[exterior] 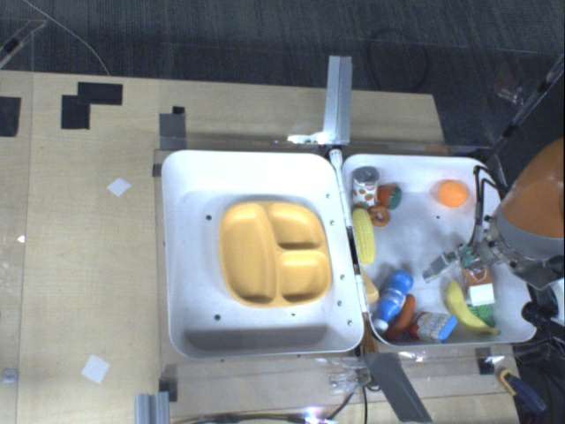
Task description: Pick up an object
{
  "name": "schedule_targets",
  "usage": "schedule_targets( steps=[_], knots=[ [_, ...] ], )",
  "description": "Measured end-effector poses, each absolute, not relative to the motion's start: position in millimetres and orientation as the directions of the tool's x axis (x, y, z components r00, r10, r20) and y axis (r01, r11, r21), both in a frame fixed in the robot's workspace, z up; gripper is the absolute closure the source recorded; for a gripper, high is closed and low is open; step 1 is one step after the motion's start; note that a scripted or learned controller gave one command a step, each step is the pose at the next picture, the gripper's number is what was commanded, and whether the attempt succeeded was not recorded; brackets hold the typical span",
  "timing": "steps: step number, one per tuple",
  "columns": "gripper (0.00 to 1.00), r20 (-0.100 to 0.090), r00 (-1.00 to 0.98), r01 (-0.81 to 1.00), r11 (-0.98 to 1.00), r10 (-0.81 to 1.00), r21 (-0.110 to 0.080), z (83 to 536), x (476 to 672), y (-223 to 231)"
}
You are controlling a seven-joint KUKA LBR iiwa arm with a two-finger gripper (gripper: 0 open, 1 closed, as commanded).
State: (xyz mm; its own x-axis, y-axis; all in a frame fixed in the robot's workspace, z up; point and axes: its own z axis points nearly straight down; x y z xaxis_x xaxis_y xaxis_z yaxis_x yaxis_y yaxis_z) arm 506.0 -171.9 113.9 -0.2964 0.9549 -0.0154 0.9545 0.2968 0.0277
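Observation:
The right bin (415, 164) holds several small objects. An orange ball (452, 193) lies at its back, and a small can (365, 184) stands beside a red-and-green toy (386, 197). A yellow corn cob (363, 234) lies along the left wall. At the front are a blue bottle (395, 292), a red piece (404, 314), a banana (465, 307) and a small orange-and-white carton (479, 287). My gripper (465, 257) reaches in from the right, low over the bin, just above the carton and the banana. Nothing is visibly held.
The left bin (190, 237) contains a yellow divided tray (272, 253). A metal post (339, 95) rises behind the wall between the two bins. My arm's orange band (538, 197) hangs over the right bin's right edge. A small packet (435, 326) lies at that bin's front.

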Motion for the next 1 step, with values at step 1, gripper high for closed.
schedule_targets(
  steps=[1],
  knots=[
    [0.00,0.010,-0.054,0.998,0.054,0.998,0.009,92.3,603.0,-170.4]
  ],
)
